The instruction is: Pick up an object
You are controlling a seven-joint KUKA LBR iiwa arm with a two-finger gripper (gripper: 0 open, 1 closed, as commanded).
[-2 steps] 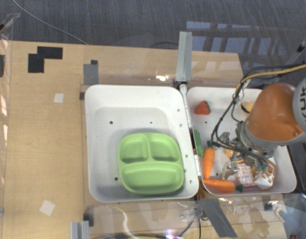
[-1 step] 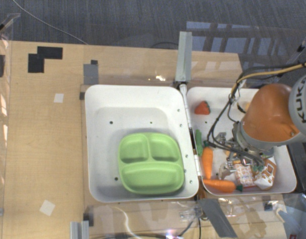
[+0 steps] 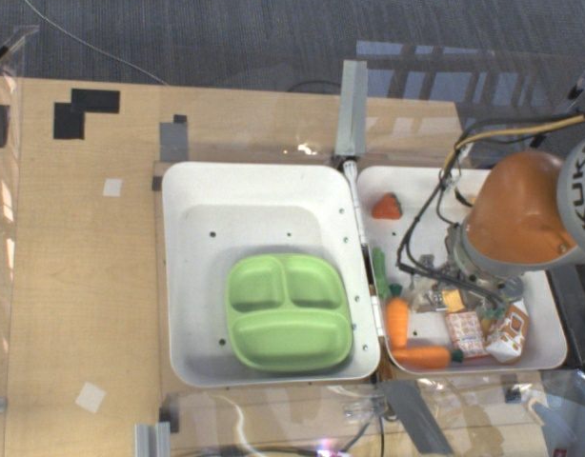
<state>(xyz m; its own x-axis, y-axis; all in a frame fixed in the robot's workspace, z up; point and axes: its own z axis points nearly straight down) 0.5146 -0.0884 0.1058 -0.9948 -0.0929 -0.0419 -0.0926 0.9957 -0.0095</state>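
The right bin (image 3: 555, 348) holds several small items. A red strawberry-like piece (image 3: 387, 206) lies near its back left corner. One orange carrot (image 3: 397, 321) stands along the left side, and a second carrot (image 3: 421, 357) lies along the front wall. A thin green piece (image 3: 378, 270) rests against the left wall. Two printed snack packets (image 3: 464, 332) (image 3: 508, 330) lie toward the front right. My gripper (image 3: 454, 291) is low in this bin, over a small yellow piece (image 3: 453, 300) just behind the packets. The wrist and its orange band (image 3: 517, 208) cover the bin's right half.
The left bin (image 3: 192, 198) holds a green divided plate (image 3: 288, 312) toward its front. A metal divider post (image 3: 351, 112) stands behind the seam between the bins. Cables (image 3: 426, 212) loop from the wrist over the right bin.
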